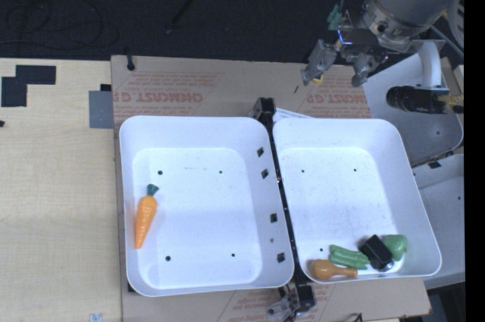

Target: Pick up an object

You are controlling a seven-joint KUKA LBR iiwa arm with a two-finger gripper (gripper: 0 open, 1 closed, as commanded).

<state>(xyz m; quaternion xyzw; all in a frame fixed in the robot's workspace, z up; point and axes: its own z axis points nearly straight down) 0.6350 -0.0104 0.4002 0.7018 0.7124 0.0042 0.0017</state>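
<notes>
My gripper (pixel 337 73) hangs high above the far edge of the right bin (pixel 409 161), over the cardboard behind it. Its two fingers are spread apart, open, with nothing between them. In the right bin's near right corner lies a cluster: a green pea pod (pixel 348 256), a small black block (pixel 376 252), a green leafy piece (pixel 396 243) and a tan pear-shaped item (pixel 331 270). An orange carrot (pixel 145 216) with a green top lies by the left wall of the left bin (pixel 189 131).
Both bins rest on a cardboard sheet (pixel 197 89) on the wooden bench. A black divider strip (pixel 274 199) with clips runs between the bins. Cables hang over the dark background behind.
</notes>
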